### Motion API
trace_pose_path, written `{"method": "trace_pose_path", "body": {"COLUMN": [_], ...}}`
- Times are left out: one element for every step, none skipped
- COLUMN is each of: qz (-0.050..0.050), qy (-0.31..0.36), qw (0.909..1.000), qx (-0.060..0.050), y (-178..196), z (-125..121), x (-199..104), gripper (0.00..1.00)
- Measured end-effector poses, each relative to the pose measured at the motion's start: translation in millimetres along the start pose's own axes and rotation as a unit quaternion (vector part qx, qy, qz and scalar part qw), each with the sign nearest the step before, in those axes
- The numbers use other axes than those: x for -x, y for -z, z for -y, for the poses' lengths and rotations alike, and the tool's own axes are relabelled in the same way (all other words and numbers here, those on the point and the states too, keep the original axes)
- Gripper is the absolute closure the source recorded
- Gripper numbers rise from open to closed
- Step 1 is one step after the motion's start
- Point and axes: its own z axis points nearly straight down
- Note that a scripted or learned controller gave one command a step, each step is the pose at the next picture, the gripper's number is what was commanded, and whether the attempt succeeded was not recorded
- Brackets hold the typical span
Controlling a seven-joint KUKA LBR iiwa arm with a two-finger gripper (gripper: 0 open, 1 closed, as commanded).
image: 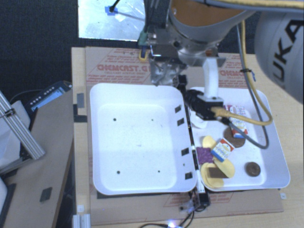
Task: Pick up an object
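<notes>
Overhead, arm (209, 13) reaching in, gripper (165, 76) low at far rim of left bin (102, 141) (open or closed, cannot tell), objects apart from it in right bin (278, 170): brown disc (252, 169), packet (222, 150), yellow pieces (228, 168), purple scrap (205, 154).

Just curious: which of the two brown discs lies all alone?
The front brown disc, lying alone; the other disc sits partly under a packet.

The left bin (137, 141) and right bin (278, 175) look like smooth, faintly glossy white plastic. The board (118, 68) beneath is matt printed cardboard. The brown disc (252, 169) looks matt.
</notes>
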Motion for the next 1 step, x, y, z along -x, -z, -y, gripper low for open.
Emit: {"method": "trace_pose_path", "body": {"qz": [0.000], "qy": [-0.003], "qw": [1.0000], "qx": [0.002], "y": [31.1], "z": [-36.5], "x": [-2.1], "gripper": [1.00]}}
